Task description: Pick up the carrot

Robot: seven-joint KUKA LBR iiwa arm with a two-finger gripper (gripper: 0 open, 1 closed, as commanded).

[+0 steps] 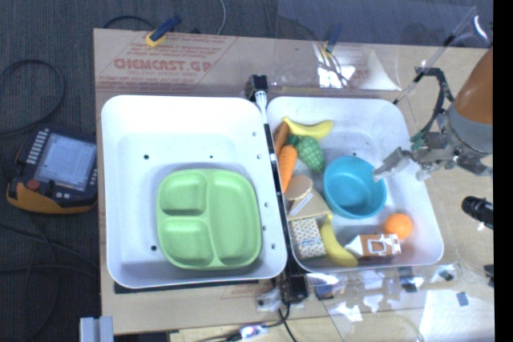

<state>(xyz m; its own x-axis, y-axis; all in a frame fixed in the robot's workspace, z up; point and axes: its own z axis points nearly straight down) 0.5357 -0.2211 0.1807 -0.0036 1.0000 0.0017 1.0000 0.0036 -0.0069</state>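
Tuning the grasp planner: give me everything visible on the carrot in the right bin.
The carrot is orange, smooth and plastic-looking, tapering toward its lower end. It lies roughly lengthwise along the left wall of the right bin, close to the divider between the bins. Its top meets a green leafy piece, with a banana just above. A tan round item sits by its lower tip. The pincer is apart from it, beyond the blue bowl.

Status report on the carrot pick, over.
Gripper over right bin's right side, holding nothing. Carrot lies by the left wall, untouched. Blue bowl between gripper and carrot; broccoli beside carrot.
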